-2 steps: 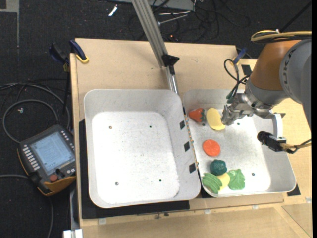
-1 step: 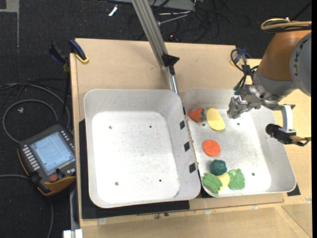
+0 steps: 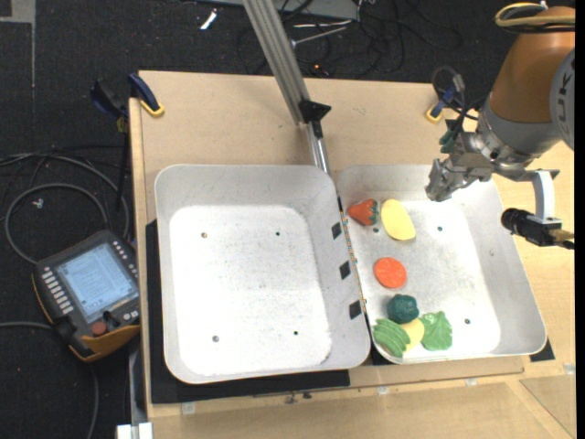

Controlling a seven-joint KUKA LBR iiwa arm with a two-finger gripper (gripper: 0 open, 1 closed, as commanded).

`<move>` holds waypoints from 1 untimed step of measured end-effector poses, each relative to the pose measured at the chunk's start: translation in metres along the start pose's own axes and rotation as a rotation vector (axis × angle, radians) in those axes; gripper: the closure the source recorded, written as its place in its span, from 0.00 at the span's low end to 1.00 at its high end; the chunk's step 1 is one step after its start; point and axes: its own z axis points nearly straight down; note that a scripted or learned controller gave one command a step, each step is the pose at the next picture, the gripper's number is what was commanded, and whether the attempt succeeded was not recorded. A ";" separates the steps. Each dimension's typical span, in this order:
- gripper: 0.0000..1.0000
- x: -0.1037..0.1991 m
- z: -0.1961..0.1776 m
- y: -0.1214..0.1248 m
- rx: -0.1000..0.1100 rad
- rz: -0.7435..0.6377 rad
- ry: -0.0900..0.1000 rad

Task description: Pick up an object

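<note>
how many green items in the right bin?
3, clustered at the near edge: dark green piece, striped green piece, light green leafy piece. More may be hidden beneath.

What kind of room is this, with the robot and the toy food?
Probably a robot lab: a robot arm reaches over two white bins, a handheld controller lies beside the bench, and cables trail across the dark floor.
</note>
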 end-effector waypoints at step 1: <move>1.00 0.000 -0.018 0.001 0.003 0.001 0.001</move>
